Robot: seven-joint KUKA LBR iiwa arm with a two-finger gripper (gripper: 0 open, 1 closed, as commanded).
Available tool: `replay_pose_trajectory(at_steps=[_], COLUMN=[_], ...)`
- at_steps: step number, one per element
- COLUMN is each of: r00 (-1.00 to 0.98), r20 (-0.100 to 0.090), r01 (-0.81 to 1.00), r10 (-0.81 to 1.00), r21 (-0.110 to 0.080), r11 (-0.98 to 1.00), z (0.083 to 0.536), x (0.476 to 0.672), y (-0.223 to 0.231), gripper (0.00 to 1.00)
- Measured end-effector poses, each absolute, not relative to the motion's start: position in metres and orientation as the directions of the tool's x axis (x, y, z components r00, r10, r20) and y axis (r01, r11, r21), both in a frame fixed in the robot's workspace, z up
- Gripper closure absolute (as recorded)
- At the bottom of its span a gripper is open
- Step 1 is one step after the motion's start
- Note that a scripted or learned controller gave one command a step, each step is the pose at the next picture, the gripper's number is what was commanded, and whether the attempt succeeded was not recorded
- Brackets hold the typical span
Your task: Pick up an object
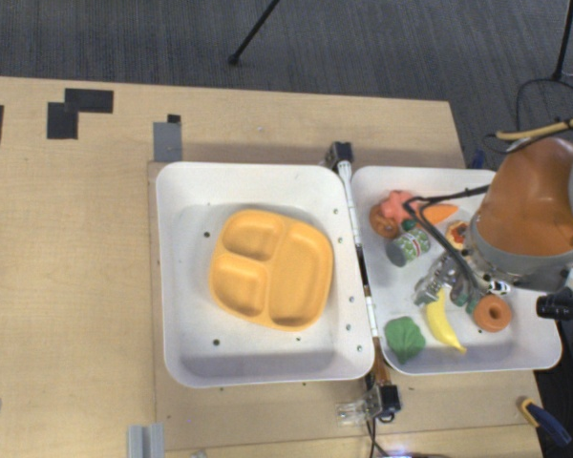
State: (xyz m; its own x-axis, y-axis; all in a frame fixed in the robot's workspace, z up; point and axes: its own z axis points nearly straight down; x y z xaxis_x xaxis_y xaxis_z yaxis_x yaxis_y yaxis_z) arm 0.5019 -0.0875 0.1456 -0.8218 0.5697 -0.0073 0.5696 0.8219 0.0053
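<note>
A grey arm with an orange band reaches in over the right bin (pixel 516 356), its gripper (pixel 442 284) low among a scatter of toy food; the left bin (pixel 186 256) bears a yellow divided tray (pixel 270 267) and nothing the arm is near.

Just beneath the metal fingertips lies a banana (pixel 445 322), its upper end touching or nearly touching them; a green can (pixel 410 244) lies just up and left, a pink toy (pixel 392 210) beyond it near the bin's far wall, a leafy green piece (pixel 405 338) at the near left corner, an orange ring (pixel 493 314) just right of the banana, and a carrot-like wedge (pixel 437 214) partly under a black cable.

Whether the pincer is open or closed cannot be told; the wrist hides most of it, and nothing is seen between the fingers, so no grasp can be claimed.

The step in hand looks like the descent onto a chosen object, most likely the banana; to do it well the fingers should straddle the fruit across its narrow width near the middle, not at the tapered tip, where it would squirt free; the approach should be straight down to keep clear of the ring and the can; closing should wait until the tips nearly reach the bin floor; the lift should be slow and vertical, since a curved, smooth piece may swivel.
</note>
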Motion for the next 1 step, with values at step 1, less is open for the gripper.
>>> replay_pose_trajectory(at_steps=[1], r00=[-0.496], r20=[-0.002], r01=[0.868], r10=[0.868], r21=[0.004], r11=[0.496], z=[0.1845], x=[0.4878], y=[-0.0100], gripper=[1.00])
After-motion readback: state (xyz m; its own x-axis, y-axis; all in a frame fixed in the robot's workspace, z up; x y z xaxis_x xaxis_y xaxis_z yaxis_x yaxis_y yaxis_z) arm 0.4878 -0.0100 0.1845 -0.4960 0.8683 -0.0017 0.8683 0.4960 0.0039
